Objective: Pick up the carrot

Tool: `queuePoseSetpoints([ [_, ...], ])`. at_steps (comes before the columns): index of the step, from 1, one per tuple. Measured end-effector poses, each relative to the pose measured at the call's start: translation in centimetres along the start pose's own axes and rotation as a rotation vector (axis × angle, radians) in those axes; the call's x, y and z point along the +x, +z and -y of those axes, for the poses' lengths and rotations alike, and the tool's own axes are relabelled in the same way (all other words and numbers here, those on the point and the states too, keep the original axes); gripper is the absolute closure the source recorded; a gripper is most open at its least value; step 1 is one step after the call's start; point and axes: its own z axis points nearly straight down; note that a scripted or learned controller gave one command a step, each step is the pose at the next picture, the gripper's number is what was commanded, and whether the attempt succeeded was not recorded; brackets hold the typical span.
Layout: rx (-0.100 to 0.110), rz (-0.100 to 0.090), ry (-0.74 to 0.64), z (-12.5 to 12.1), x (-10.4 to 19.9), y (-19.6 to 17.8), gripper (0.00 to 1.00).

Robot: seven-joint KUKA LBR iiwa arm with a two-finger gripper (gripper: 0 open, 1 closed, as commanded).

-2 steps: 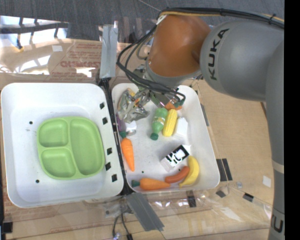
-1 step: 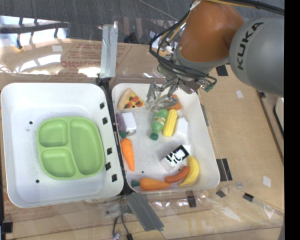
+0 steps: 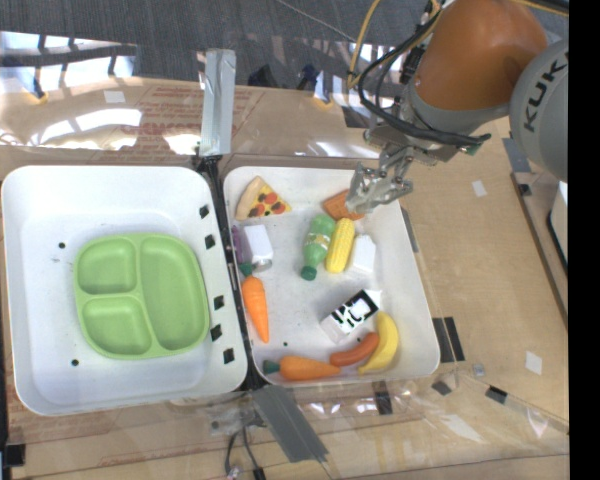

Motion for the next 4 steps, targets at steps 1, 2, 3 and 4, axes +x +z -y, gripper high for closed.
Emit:
queuePoseSetpoints([
  [1, -0.008, 0.000, -0.025, 0.6, 1.8, 3.2, 1.00],
  [2, -0.006, 0.001, -0.308, -6.4, 4.3, 1.3, 1.00],
  [3, 0.002, 0.000, -0.316, -1.3, 2.6, -4.7, 1.00],
  [4, -0.012, 0.002, -0.292, 0.3, 2.0, 1.3, 1.00],
])
